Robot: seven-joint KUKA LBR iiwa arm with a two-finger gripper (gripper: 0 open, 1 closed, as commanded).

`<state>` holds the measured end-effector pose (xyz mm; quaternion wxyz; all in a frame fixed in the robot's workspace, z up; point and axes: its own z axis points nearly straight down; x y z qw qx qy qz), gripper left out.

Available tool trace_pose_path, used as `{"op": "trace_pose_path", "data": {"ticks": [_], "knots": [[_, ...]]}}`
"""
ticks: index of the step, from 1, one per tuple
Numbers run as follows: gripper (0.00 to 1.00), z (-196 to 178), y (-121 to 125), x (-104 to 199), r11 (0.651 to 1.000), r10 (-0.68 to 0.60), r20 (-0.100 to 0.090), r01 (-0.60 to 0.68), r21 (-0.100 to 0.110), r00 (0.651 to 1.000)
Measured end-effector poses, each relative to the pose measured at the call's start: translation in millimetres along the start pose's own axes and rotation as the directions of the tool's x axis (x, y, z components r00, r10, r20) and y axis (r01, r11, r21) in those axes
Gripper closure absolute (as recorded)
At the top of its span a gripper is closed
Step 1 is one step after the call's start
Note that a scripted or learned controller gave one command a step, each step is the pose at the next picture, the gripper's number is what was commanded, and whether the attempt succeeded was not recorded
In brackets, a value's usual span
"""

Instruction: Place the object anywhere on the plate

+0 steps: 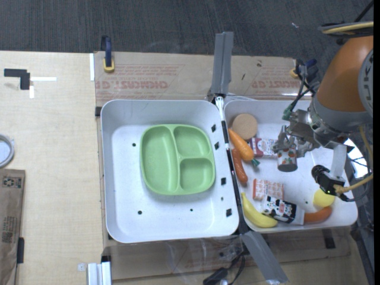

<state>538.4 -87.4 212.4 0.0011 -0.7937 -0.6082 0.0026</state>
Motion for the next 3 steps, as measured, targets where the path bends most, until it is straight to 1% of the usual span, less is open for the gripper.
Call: {"op": "trace_pose_path", "data": {"ticks": [1,2,3], "knots": [[1.0,22,-28,105,1.0,-0.012,0.0,0.012,0.0,1.0],[1.0,22,-39,179,0.984,-0.176,0.001,0.176,-0.001,0.984],[0.0,22,-39,179,0.984,-0.176,0.001,0.176,-0.001,0.984]]}}
